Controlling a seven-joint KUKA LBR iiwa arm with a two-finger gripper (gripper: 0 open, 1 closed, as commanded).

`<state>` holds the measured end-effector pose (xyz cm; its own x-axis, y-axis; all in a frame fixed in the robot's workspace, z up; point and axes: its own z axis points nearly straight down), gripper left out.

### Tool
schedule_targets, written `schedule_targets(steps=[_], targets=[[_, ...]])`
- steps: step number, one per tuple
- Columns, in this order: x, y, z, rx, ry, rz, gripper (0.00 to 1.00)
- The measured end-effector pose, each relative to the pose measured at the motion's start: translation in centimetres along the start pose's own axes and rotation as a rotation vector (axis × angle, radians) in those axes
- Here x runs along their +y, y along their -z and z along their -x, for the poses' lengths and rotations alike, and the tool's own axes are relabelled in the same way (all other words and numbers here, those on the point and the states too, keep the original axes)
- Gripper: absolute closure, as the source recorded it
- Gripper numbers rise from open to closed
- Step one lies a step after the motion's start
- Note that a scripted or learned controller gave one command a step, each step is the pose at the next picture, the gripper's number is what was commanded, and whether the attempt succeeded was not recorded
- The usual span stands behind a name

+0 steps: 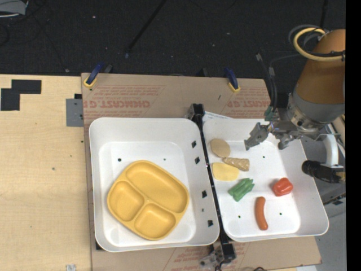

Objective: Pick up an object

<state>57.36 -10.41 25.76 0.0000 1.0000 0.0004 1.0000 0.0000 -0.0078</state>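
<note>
The right bin (307, 222) holds several toy foods: a tan potato-like piece (220, 148), a beige chunk (237, 164), a pale yellow piece (225, 172), a green bean pod (241, 188), a red pepper (282, 187) and an orange-red sausage (262, 213). My gripper (269, 138) hangs over the upper part of this bin, to the right of the tan piece. Its two fingers are spread apart with nothing between them.
The left bin (104, 134) carries a yellow divided plate (148, 199). A black divider (204, 168) runs between the bins. Blue and yellow clamps (232, 79) pin the cardboard at the back. The arm's orange band (320, 83) stands at the right.
</note>
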Motion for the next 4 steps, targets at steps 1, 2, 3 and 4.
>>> schedule_targets(steps=[1, 2, 3, 4], targets=[[0.1, 0.4, 0.0, 0.0, 0.0, 0.007, 0.0], [0.9, -5.4, -0.3, 0.0, 0.001, 0.002, 0.0], [0.8, -10.1, 0.5, 0.0, 0.0, 0.003, 0.0], [1.3, -16.2, 0.5, 0.0, 0.0, 0.002, 0.0]])
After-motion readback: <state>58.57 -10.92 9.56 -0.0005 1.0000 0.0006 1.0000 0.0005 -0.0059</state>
